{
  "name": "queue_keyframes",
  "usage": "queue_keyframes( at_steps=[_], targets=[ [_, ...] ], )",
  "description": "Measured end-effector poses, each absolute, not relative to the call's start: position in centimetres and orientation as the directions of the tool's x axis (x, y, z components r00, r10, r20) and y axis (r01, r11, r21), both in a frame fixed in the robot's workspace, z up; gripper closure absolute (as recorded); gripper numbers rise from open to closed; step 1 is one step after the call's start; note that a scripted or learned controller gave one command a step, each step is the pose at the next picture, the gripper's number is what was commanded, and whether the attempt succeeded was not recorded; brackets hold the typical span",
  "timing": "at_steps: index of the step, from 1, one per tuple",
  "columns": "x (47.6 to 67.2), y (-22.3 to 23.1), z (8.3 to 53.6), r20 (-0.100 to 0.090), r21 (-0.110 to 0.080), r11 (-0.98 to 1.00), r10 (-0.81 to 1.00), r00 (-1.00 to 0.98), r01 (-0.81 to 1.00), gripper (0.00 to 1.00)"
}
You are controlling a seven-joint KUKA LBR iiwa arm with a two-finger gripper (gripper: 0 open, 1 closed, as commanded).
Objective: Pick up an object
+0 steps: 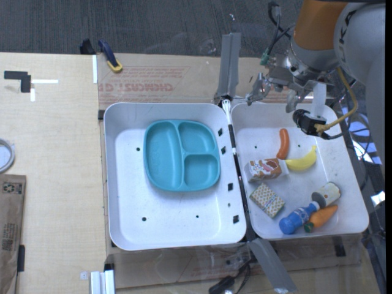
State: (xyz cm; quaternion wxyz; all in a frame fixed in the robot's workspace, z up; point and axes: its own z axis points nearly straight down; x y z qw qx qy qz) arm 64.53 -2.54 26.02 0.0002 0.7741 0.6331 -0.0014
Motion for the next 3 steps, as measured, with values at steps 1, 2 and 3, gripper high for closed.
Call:
queue_keyframes(
  at_steps=[1,2,3],
  targets=[
    [65.8,-1.9,19.0,-0.004,-0.003,-0.286,0.958,0.286,0.958,0.0],
    [64.6,-9.6,10.7,-0.003,-0.003,-0.238,0.971,0.238,0.971,0.0],
    [56.2,-11.2,9.1,0.0,-0.003,-0.152,0.988,0.152,0.988,0.0]
  ],
)
